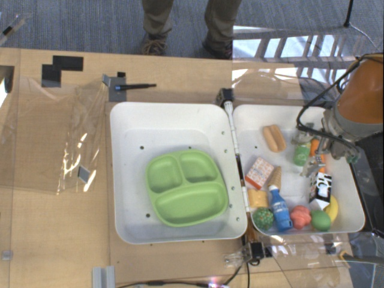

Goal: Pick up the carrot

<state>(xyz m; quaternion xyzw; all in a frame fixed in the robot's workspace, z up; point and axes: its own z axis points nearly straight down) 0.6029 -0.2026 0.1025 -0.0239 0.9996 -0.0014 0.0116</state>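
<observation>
Though partly hidden by the wrist hardware, the small orange carrot-like piece point(315, 144) sits in the upper right part of the right shallow white bin point(252, 122), just beside a round green plastic item point(301, 155) on its left. Only a bit of orange shows; can't tell its full shape.

The two-finger gripper point(318, 162) hangs right over that spot, w/ the grey arm and its orange band point(363, 95) coming in from the right. Whether it's open or closed can't be told: the end is a dark clutter of cables and metal. Nothing visibly held.

Just below the gripper: a black-and-white carton point(323, 188), then a yellow banana point(332, 207) near the bin's right wall. Along the lower edge: a green round fruit point(321, 221), a pinkish-red fruit point(301, 216), a blue plastic bottle w/ white cap point(279, 206), a bumpy green veg point(263, 218). Further left: a yellow block point(257, 197), a tan wedge point(275, 176), a pink-and-white checkered box point(260, 171). Up top, a tan hot-dog bun point(274, 138) lies apart from the rest.

The left shallow white bin point(129, 161) holds a light green divided plastic plate point(187, 188). Beyond the bench, a person's legs and shoes point(155, 41) stand on grey carpet.
</observation>
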